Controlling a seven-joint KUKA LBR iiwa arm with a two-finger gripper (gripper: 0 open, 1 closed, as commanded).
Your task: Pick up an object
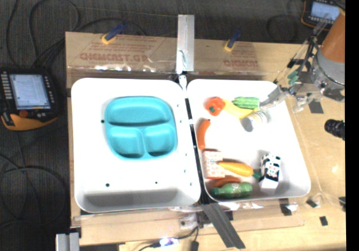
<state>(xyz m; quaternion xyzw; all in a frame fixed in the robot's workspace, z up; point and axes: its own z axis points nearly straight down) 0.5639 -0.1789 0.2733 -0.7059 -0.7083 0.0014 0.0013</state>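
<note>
My gripper reaches in from the right and hangs over the upper part of the right bin. Its tip is right beside the end of a yellow banana-like toy, with a green toy lying just above that. A red-orange pepper sits to their left. I see nothing clearly held in the gripper. A small grey shadow lies on the bin floor below the tip.
The right bin also holds an orange chili, a pink-white block, an orange-yellow toy, a green cucumber and a black-and-white box. A blue divided plate lies in the left bin.
</note>
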